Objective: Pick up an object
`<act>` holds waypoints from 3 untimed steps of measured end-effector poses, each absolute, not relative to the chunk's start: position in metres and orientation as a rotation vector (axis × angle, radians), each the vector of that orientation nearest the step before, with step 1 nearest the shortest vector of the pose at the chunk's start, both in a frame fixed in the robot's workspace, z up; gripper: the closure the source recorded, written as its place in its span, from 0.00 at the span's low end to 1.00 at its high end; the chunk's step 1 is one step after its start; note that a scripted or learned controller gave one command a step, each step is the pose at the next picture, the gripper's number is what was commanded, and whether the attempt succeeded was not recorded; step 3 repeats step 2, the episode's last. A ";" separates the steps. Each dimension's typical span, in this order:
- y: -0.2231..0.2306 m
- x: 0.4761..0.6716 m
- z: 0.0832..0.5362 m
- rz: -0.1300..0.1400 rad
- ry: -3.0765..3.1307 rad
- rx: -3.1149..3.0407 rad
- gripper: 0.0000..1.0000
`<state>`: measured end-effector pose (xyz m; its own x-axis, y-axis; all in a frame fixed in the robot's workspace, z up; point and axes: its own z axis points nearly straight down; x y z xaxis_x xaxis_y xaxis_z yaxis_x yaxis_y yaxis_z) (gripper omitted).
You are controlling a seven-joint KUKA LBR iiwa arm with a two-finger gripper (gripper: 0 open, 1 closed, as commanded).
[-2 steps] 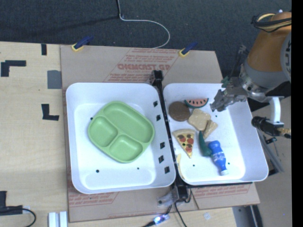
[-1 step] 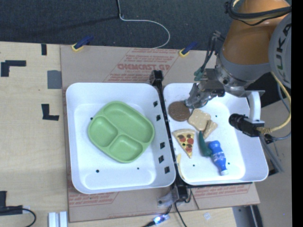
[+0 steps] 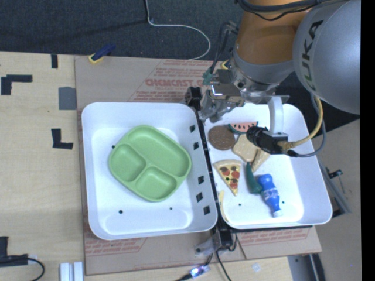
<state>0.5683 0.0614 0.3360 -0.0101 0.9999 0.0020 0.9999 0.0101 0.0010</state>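
- Arm comes in from 2 o'clock, orange band up top, and reaches down over the right bin.
- Hand is at the 11 o'clock corner of the right bin, right by the wall between the two bins.
- Hand state: cannot tell whether it is spread or pressed together. Nothing is seen pinched in it.
- Pickable things are all loose, and most lie in the right bin.
- Brown round cookie lies flat just at 6 o'clock of the hand. Can't tell if they touch.
- Watermelon slice is at 2 o'clock of the cookie, just beside it.
- Bread slice is at 4 o'clock of the cookie, near the bin's middle.
- Pizza slice is at 6 o'clock of the cookie, tip pointing toward 6 o'clock.
- Dark green piece is between the pizza slice and the bottle. Can't tell what it is.
- Blue bottle lies on its side, white cap toward 5 o'clock, touching the green piece.
- Left bin holds a green divided plate, flat, near its middle, well apart from the hand.
- Both bins sit on a cardboard sheet on the tabletop.
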 end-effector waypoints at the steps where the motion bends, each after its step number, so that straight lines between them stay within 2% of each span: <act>1: 0.026 0.519 0.436 -0.011 -2.225 -2.226 1.00; 2: 0.049 0.482 0.475 -0.003 -2.227 -2.217 1.00; 3: 0.049 0.482 0.475 -0.003 -2.227 -2.217 1.00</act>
